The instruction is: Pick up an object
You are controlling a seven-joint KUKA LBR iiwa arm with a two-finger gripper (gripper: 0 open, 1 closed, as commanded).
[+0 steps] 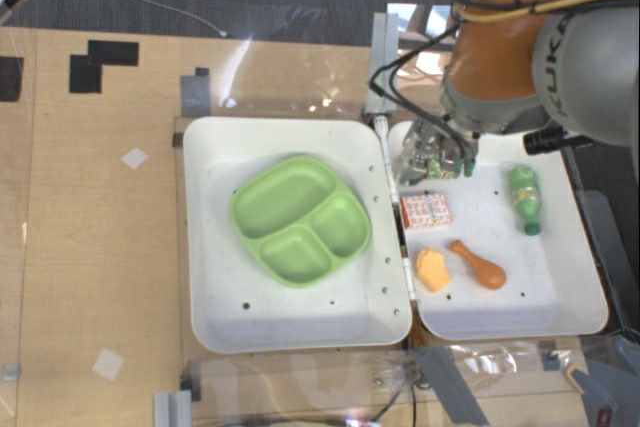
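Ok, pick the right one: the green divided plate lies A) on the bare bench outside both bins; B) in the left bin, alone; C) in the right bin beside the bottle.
B: the green divided plate sits alone in the left bin, while the green bottle lies in the right bin.

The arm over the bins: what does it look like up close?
The arm is smooth grey with a rounded orange band above the wrist and dark lettering on its side. Black cables loop beside it, a yellowish one runs on top. The gripper is small and metallic.
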